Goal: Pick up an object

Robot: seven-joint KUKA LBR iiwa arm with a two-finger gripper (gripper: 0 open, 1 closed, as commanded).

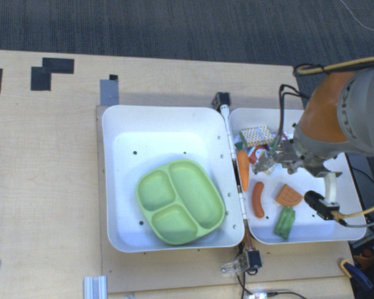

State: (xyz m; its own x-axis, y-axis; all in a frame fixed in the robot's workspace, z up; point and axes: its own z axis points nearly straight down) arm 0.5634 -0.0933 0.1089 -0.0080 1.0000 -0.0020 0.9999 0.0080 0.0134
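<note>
The right bin (311, 232) holds several toy foods: an orange carrot (242, 169) along its left wall, a red sausage (258, 199), an orange wedge (288, 196), a green pepper-like piece (285, 222) and a white speckled block (254, 134). My gripper (266, 159) reaches down into the upper left part of this bin, over a small red-and-white item (255, 155) just right of the carrot. The wrist and its metal parts cover the fingertips.
The left bin (121, 167) holds a green three-compartment plate (179, 201). The arm's grey body with its orange band (321, 108) overhangs the right bin's upper right. Cables run along the right side. A divider clip (222, 99) sits between the bins at the back.
</note>
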